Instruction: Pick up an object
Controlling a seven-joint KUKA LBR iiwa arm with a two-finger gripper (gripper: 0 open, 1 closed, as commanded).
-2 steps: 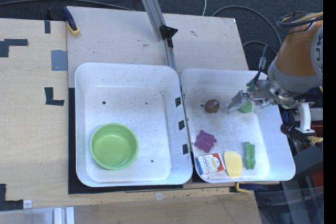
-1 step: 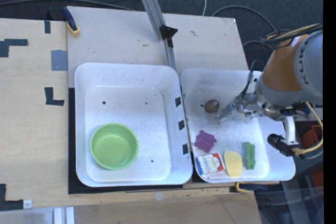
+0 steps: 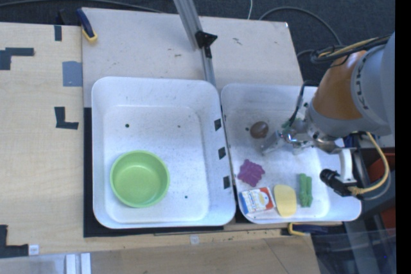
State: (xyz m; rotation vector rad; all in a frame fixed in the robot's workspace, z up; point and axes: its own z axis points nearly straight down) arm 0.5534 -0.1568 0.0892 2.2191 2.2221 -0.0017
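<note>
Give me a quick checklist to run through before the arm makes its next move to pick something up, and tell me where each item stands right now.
1. Gripper positioned over the right bin: ok.
2. A target close by: ok, the brown round object lies just left of the gripper.
3. Target has room around it: ok, the purple piece sits apart, nearer the front.
4. Object already between the fingers: not ok, nothing seen there.
5. Finger opening wide enough: cannot tell, the view is too blurred.
6. Front-row items out of the path: ok, the red-and-white packet, yellow block and green piece line the front wall.
</note>
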